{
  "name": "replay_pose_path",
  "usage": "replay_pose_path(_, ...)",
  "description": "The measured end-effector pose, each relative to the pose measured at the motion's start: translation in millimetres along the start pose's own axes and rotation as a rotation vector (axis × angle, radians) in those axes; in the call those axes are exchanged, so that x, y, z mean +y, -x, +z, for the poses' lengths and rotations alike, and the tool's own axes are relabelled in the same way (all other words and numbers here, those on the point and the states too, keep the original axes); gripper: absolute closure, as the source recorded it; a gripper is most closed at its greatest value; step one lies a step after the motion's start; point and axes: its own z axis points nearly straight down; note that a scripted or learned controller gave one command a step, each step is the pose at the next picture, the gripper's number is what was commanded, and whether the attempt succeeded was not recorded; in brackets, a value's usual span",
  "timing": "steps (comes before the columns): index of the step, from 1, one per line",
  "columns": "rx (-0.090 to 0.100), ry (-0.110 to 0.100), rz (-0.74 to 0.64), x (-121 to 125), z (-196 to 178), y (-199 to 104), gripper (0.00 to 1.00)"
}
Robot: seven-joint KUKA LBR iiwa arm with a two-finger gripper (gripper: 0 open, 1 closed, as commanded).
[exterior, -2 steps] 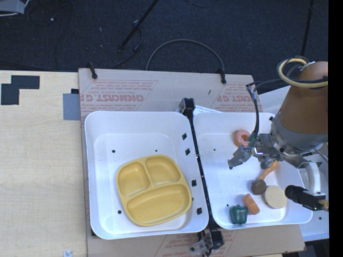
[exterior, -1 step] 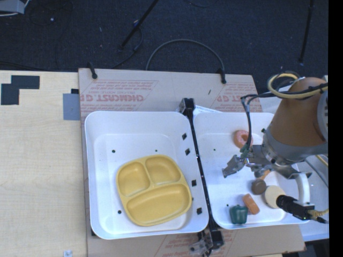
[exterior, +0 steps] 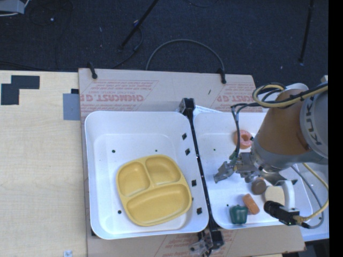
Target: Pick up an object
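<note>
Candidate objects all sit in the right-hand shallow white bin [exterior: 214,127]: a small dark-green pepper-shaped toy [exterior: 238,214] near the front wall, a short orange carrot-like piece [exterior: 251,203] just beside it, a brown rounded lump [exterior: 259,186] a little behind that, a pale cream block [exterior: 274,194] to its right, and an orange ring-shaped piece [exterior: 245,138] further back, partly behind the arm.

Step in hand, as I read it: approach. The grey two-finger gripper [exterior: 224,171] hangs low over bare bin floor left of the cluster, with nothing between its fingers. Can't tell whether the jaws are spread or pressed together; they are small and seen from an awkward angle.

Next move: pick one target, shift toward the front right, centre over it, descend. Green toy and orange piece nearly touch, so a sloppy descent risks shoving both. The brown lump looks more isolated but sits close under the wrist.

Left-hand shallow white bin [exterior: 102,143] holds a yellow three-compartment plastic plate [exterior: 154,189].

Writing: red print on the cardboard sheet [exterior: 123,92] under the bins, upside-down, too blurred to read reliably. Arm housing shows "KU" [exterior: 313,128], presumably KUKA.
</note>
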Motion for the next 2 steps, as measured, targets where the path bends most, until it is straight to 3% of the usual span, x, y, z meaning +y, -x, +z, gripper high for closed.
replay_pose_path(1, -0.001, 0.002, 0.008, 0.4, -12.4, 2.2, 1.00)
replay_pose_path(2, -0.003, 0.012, 0.002, 5.0, -69.1, 11.8, 1.00)
